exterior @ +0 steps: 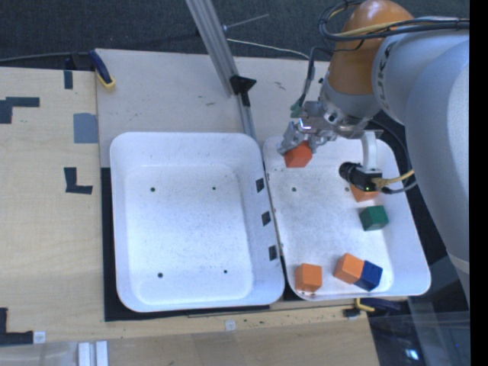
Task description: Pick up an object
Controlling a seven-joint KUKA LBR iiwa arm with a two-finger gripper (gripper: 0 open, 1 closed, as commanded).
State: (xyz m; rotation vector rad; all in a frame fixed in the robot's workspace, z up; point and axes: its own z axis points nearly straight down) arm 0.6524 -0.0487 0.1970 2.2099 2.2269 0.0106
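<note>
Pincer (300, 145) of the grey arm with the orange band hangs over the far left corner of the right-hand shallow white bin (328, 204), and a small red-orange cube (298, 156) sits right at its tips, apparently pinched between the two fingers, which are closed in on the cube's upper part; whether the cube is lifted clear of the bin floor cannot be told from this slant. Elsewhere in that bin, a dark green block (373, 218) lies near the right wall, with a small orange piece (363, 194) just beyond it, partly hidden by a black fitting and cable from the arm. Along the near edge lie an orange cube (308, 277), and to its right a second orange cube (348, 268) touching a blue cube (370, 274). The left-hand shallow white bin (191, 219) stands just beside the right one on the pale wooden tabletop (46, 197). A slanted metal rail (217, 44) runs down toward the bins' shared far edge.
</note>
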